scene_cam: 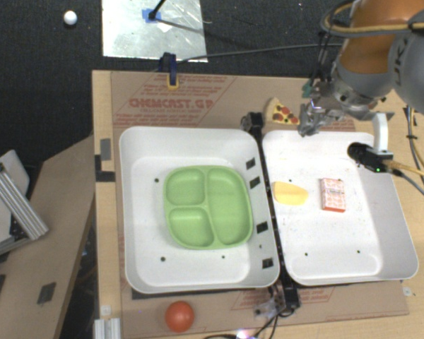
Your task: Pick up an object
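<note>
A yellow wedge-shaped piece [290,193] lies at the left side of the right bin [381,260]. Beside it, to the right, lies a small red-and-white box [332,194]. My gripper [309,124] hangs over the far left corner of the right bin, well above and behind both objects. Nothing shows between its tips.
The left bin [141,260] holds a green divided tray [207,207]. A pizza-slice toy [281,111] lies on the cardboard behind the bins, close to the gripper. A red-orange ball [179,316] sits on the bench in front. A white ball [71,18] rests far back left.
</note>
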Tool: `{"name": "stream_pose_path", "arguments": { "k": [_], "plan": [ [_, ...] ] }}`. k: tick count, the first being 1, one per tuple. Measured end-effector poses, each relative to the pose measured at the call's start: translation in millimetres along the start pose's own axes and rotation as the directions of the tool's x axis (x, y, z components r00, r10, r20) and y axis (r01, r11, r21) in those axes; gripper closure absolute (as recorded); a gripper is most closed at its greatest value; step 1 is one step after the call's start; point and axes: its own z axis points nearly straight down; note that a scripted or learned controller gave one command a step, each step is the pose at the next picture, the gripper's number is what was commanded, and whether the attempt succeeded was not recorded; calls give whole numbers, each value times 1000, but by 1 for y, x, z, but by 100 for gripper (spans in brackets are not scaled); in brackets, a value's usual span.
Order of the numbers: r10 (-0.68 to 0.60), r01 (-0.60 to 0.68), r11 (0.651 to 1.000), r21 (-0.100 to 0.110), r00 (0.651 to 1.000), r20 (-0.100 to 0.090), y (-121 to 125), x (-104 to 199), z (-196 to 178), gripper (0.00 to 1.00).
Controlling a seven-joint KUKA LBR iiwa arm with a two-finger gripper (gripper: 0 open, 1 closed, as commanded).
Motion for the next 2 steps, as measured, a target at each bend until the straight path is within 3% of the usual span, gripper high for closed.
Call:
{"name": "stream_pose_path", "arguments": {
  "k": [2],
  "plan": [
    [1, -1, 1000, 4, 1000, 0, -29, 94, 19, 100]
  ]
}}
